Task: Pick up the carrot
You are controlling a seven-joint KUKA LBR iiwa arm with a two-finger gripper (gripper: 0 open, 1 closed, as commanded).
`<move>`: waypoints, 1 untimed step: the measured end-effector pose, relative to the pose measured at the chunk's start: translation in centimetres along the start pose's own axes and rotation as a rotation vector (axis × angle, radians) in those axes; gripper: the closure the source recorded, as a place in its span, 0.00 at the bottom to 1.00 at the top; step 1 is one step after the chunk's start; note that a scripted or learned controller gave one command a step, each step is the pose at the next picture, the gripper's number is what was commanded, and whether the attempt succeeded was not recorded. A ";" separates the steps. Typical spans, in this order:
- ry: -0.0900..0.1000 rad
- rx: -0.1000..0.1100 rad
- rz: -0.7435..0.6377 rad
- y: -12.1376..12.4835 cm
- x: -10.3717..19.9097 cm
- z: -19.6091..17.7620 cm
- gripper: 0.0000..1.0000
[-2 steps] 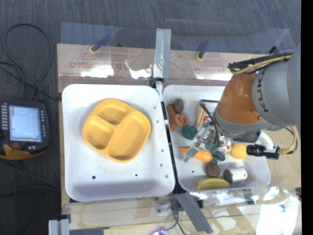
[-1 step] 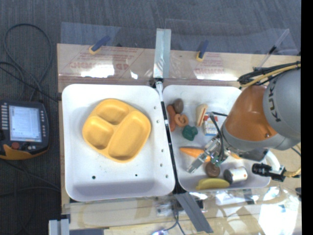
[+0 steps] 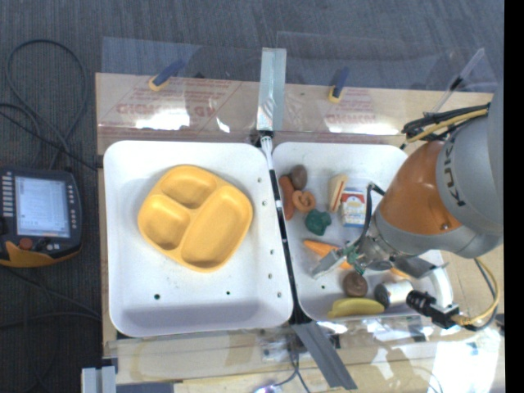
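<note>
The carrot (image 3: 321,246) lies in the right bin (image 3: 385,152), near its middle, a small orange wedge pointing left toward the divider between the two bins. The gripper (image 3: 354,260) hangs low over the same bin, just to the right of the carrot and slightly below it in the camera view, under the arm's orange band (image 3: 413,195). Something orange shows right at the fingertips, but it cannot be told whether this is part of the carrot or another piece, nor whether the claw is apart or together. A brown round item (image 3: 355,283) sits just beneath the gripper, and a yellow banana (image 3: 356,307) lies along the bin's near wall. Above the carrot are a dark green item (image 3: 318,220), a small orange ring-shaped piece (image 3: 305,201), a reddish sausage-like piece (image 3: 286,191), a brown oval item (image 3: 298,175), and a small white carton (image 3: 353,205). The left bin (image 3: 131,301) holds a yellow divided plate (image 3: 195,216), well apart from the gripper. A handheld control pendant (image 3: 39,211) rests on the floor at the left.
</note>
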State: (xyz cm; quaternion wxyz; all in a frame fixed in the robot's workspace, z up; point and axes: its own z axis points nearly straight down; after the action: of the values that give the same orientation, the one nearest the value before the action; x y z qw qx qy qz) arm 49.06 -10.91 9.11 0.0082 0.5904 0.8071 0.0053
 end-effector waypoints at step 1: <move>-0.004 -0.002 0.000 0.1 -0.1 -1.0 1.00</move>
State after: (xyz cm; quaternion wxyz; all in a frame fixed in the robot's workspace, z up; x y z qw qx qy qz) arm 49.18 -10.98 10.16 0.0104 0.5903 0.8071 0.0049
